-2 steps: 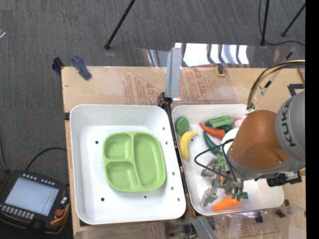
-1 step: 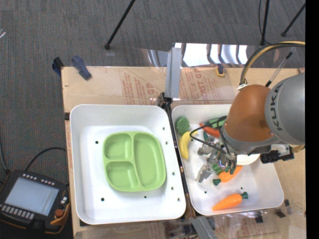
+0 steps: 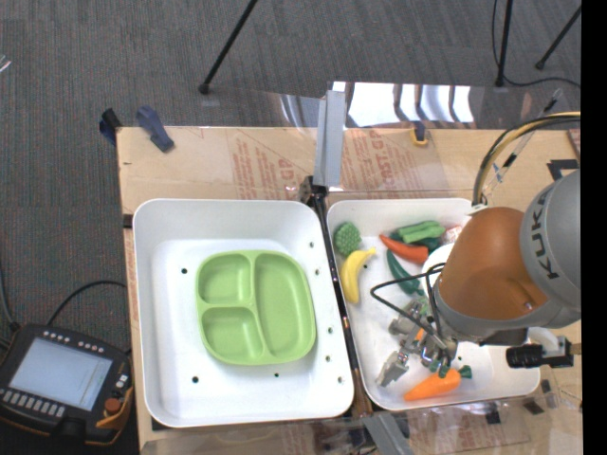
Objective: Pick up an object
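Hovering just above a tapered orange carrot point(image 3: 435, 385), the metal tool point(image 3: 406, 356) hangs with fingers spread, grasping nothing.

Pincer point(image 3: 414, 356) low in rt bin point(image 3: 365, 379), by carrot point(image 3: 435, 385).

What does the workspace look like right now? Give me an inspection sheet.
Surface: cardboard-topped bench bearing a left bin and a right bin.
Job's things: in the right bin, banana, green bumpy toy, green pepper, red chilli, carrot.
Clutter: green divided plate in the left bin.
Grippers: gripper low over the right bin, beside the carrot; jaws' state unclear.
Cables: black loops at the wrist; yellow-black cable above the arm.
Surroundings: teach pendant, tripod legs on grey carpet.
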Motion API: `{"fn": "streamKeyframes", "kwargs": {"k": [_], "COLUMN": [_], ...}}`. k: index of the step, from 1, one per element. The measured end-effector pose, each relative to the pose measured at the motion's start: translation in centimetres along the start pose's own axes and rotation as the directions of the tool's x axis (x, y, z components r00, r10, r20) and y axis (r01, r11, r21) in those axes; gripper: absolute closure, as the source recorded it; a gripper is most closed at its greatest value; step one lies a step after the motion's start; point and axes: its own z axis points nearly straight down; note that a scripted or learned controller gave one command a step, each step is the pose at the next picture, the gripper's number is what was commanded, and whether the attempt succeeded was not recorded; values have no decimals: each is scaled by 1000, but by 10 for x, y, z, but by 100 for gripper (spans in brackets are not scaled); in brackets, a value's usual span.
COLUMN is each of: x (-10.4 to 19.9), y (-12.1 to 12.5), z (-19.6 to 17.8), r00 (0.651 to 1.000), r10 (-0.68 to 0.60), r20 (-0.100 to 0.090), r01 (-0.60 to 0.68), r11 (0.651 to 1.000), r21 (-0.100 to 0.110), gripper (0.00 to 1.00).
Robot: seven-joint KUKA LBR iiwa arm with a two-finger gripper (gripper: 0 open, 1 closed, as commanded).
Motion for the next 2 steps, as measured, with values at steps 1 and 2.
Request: {"fn": "streamKeyframes", "kwargs": {"k": [1,2], "x": [-104,-55], "y": [53,-12], "z": [-2,-2], "r00": [1000,1000], "r10": [4,-31], "r20": [7,2], "r01": [-4,31], "r11": [1000,1000], "r21": [-2,0], "gripper": [0,0]}}
